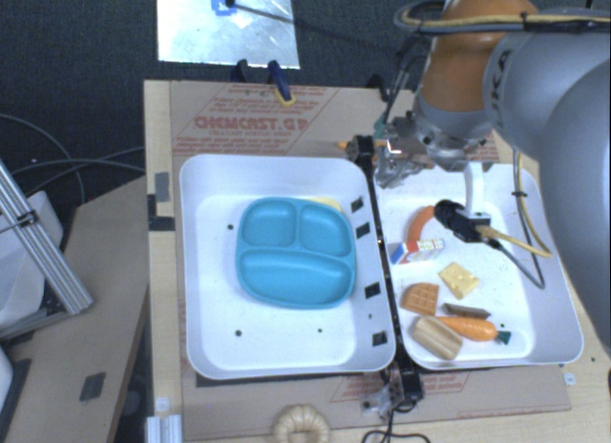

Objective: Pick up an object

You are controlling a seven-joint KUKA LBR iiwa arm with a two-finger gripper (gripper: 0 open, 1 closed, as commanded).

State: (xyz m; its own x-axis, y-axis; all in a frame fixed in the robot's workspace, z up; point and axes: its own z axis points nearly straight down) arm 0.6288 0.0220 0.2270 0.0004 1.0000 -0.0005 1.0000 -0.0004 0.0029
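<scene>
Loose in the right bin (549,336) lie a curved orange piece (418,225), cheese wedge (459,280), carrot (470,327) and bread roll (434,337); a blue divided tray (294,251) lies flat in the left bin (215,336).

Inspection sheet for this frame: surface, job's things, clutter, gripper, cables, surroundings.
Surface: left bin and right bin, white, side by side on printed cardboard.
Job's things: in right bin, carrot, cheese cube, bread roll, waffle piece, orange sausage, small carton.
Clutter: blue divided plate in left bin, something yellow behind it.
Gripper: over right bin's far corner, by the divider; grasp not discernible.
Cables: thin dark cables on floor, left.
Surroundings: reflective sheet beyond bench, aluminium frame left, ring-shaped object at front.
</scene>
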